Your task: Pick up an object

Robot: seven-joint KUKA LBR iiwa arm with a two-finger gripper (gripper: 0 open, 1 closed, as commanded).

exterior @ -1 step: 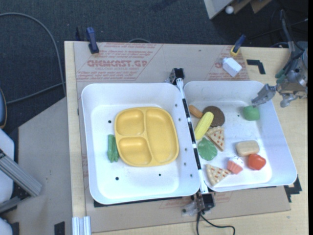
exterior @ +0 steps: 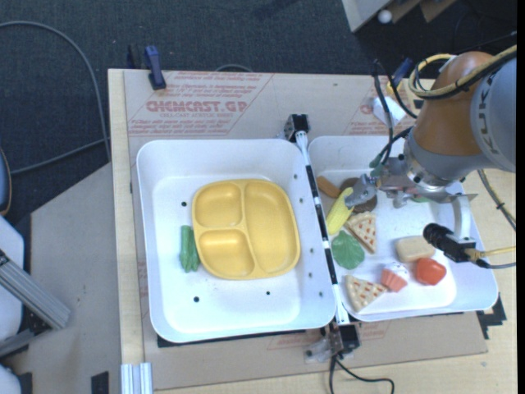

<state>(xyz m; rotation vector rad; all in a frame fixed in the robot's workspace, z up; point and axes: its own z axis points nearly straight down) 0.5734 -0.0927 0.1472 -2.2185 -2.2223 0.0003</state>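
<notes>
Fingers parted or closed: it cannot be told, as the gripper (exterior: pixel 363 194) is seen from above, lowered at the far left of the right bin (exterior: pixel 476 298) by the arm (exterior: pixel 447 117) bent in from the right. A yellow corn cob (exterior: pixel 338 213) lies just beside its tip. A yellow divided plate (exterior: pixel 244 228) is held in the left bin (exterior: pixel 156 220).

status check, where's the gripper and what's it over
Gripper low in right bin, at yellow corn cob. Nothing seen held. Pizza slice, green piece crowd close.
</notes>
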